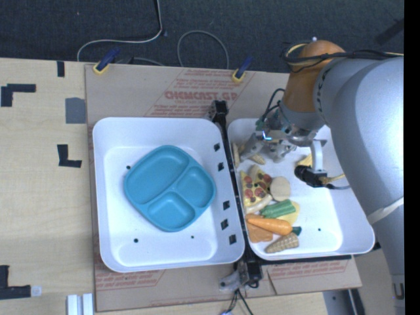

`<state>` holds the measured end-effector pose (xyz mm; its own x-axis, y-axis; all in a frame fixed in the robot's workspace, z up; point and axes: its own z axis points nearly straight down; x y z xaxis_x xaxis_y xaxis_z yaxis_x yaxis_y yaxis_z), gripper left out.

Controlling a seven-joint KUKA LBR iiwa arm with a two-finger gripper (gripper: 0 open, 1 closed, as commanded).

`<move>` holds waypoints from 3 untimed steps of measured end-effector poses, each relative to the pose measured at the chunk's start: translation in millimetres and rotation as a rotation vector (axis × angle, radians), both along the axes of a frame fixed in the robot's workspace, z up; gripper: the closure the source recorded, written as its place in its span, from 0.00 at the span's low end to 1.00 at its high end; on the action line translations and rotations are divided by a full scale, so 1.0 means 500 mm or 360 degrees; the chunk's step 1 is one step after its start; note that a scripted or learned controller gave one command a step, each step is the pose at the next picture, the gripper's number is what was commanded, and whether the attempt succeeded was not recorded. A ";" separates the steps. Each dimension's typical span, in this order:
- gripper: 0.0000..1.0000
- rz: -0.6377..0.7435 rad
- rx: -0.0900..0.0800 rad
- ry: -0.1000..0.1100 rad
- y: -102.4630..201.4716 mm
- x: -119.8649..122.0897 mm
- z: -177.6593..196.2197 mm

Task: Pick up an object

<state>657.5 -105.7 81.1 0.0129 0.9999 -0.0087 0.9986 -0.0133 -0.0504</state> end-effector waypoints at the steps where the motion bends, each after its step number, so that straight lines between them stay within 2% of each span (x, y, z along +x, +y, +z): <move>1: 0.00 0.0002 0.0007 0.0001 -0.003 0.000 -0.001; 2: 0.00 0.0008 0.0027 0.0005 -0.013 0.001 -0.001; 3: 0.00 0.0001 -0.0002 -0.0001 0.001 0.000 0.000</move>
<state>657.6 -105.1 81.3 0.0120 0.9999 -0.0098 0.9987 -0.0125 -0.0500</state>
